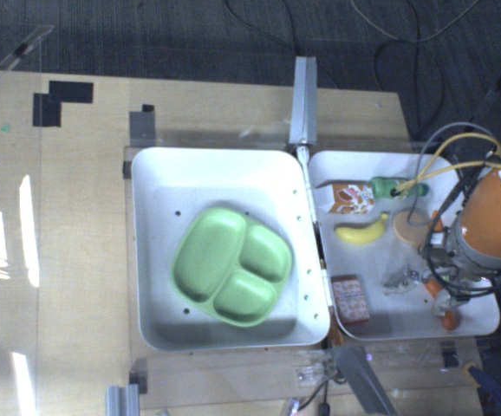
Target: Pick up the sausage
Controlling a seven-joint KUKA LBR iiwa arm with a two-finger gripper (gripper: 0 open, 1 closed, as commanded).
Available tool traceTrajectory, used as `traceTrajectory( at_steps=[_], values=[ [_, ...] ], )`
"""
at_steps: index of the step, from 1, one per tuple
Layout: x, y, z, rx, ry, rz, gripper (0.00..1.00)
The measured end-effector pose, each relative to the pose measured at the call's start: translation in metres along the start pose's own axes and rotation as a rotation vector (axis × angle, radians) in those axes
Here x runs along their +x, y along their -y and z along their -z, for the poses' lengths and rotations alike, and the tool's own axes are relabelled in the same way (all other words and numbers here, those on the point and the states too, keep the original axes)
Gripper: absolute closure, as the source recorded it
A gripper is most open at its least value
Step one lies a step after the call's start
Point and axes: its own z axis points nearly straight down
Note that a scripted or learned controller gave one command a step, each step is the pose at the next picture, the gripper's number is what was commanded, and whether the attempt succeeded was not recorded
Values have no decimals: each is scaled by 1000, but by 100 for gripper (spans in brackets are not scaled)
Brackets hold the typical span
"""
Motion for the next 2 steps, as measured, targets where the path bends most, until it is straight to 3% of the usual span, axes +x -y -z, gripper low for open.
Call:
traceTrajectory(
  at_steps=[1,2],
  values=[
    [-3,3,13,10,4,0,100],
    [-3,3,13,10,4,-1,0]
  ],
)
